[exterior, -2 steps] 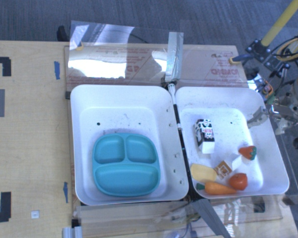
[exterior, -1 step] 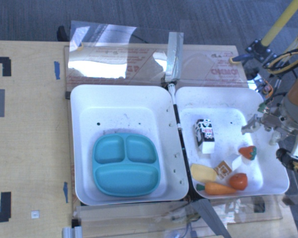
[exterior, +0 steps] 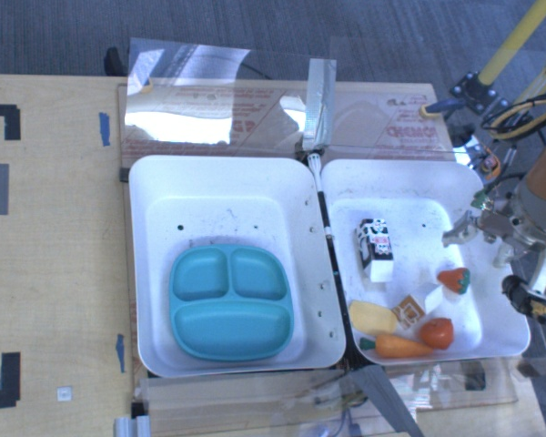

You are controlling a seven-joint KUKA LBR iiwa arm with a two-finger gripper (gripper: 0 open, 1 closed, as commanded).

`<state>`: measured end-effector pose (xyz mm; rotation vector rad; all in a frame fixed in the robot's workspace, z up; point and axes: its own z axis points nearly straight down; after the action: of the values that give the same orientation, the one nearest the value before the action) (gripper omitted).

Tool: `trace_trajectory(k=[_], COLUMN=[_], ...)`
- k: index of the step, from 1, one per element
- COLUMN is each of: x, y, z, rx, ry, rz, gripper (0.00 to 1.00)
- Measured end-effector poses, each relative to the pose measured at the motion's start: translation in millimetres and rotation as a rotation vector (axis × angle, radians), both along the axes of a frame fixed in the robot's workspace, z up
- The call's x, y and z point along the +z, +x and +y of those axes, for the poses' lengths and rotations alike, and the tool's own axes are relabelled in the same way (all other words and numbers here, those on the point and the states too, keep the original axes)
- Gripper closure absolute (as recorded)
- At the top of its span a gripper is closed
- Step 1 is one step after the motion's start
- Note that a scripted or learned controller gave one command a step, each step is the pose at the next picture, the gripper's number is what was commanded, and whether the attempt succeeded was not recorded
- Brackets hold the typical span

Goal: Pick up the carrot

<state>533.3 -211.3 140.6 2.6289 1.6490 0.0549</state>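
I see the carrot (exterior: 402,345) lying along the near wall of the right bin (exterior: 502,335), touching a red tomato (exterior: 437,333) and just beside a yellow piece (exterior: 373,316). The gripper (exterior: 482,228) sits at the bin's right rim, well apart from it; I cannot tell its opening. A teal tray (exterior: 229,300) rests in the left bin (exterior: 155,198).
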Motion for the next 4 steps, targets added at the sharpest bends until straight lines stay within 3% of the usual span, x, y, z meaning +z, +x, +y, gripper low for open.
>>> trace_trajectory(k=[1, 2, 3, 4], x=[-50, -43, 4, -54], y=[-26, -30, -54, -54], z=[14, 10, 77, 98], rx=[-0.317, -0.321, -0.559, -0.918], ry=[0.043, 0.037, 0.029, 0.037], rz=[0.035, 0.042, 0.049, 0.040], gripper=[0.00, 1.00, 1.00, 1.00])
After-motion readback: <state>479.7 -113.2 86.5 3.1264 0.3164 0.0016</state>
